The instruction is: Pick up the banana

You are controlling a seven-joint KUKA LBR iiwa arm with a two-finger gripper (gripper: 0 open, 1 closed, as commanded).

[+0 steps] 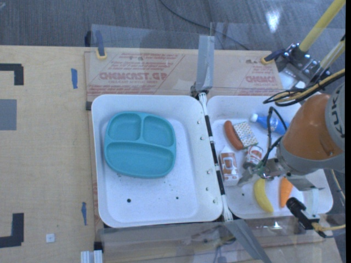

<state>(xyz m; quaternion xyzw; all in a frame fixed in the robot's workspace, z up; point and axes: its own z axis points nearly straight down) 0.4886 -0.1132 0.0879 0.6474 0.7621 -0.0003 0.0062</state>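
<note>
1. Two shallow white bins are seen side by side on a light wooden bench, with grey floor beyond it at the top of the view.
2. One teal divided plate, with three compartments, is held in the left bin, well to the left of the gripper.
3. Several small items are held in the right bin: one small brown-and-white carton just left of the gripper, one red sausage and one patterned packet above and left of it, one small can just above it, and one blue bottle further above.
4. The banana, one in number, is found lying lengthwise in the right bin, just below the gripper and slightly to its right; nothing is seen between the fingers.
5. One orange carrot is placed just right of the banana, below and right of the gripper.
6. Whether the gripper's fingers are spread or pressed together cannot be told, since they are small and partly masked by the grey-and-orange arm.
</note>
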